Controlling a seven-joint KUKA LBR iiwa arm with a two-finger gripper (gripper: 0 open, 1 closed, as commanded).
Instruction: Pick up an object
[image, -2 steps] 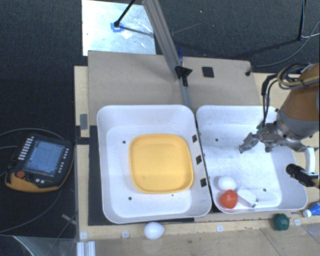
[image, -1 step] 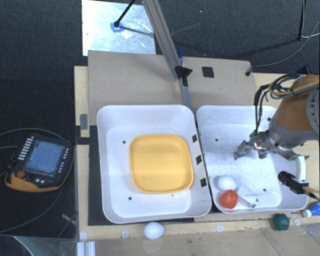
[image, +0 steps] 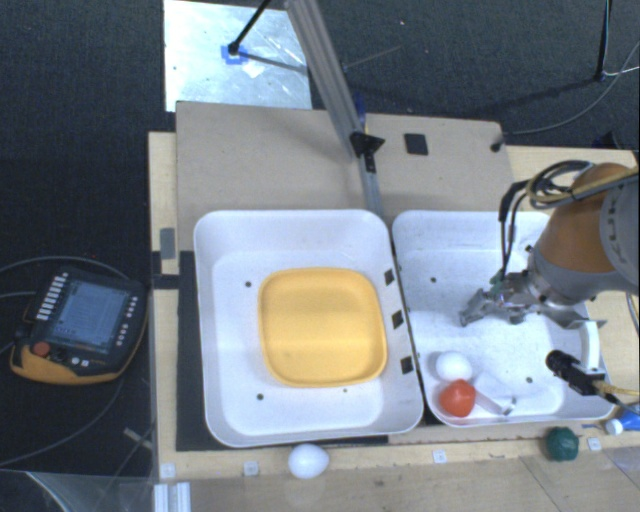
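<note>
**Gripper low in the right bin, prize not yet taken**

Gripper sits low over the floor of the right bin, its metal fingers pointing toward the view's left, with the grey arm and its orange band above it. From this slanted overhead view I cannot tell whether the fingers are apart or together; nothing visible lies between them.

The nearest candidates lie toward the bin's near edge: a white ball and, touching it, a red ball. Both are apart from the gripper. A thin pale piece, possibly a spoon or stick, lies just beside the red ball; it is too small to name.

The red ball looks like the better target. It seems small, light and rounded, probably smooth, so it may roll or squirt out if pinched off-centre. A hold across its widest part, with the fingers coming straight down either side, would suit it. The white ball crowds one side, so the fingers want the free sides.

The left bin holds a yellow plate, flat and wide, which would be awkward for two fingers. A white egg-shaped object and a green ball lie outside the bins on the bench.
</note>
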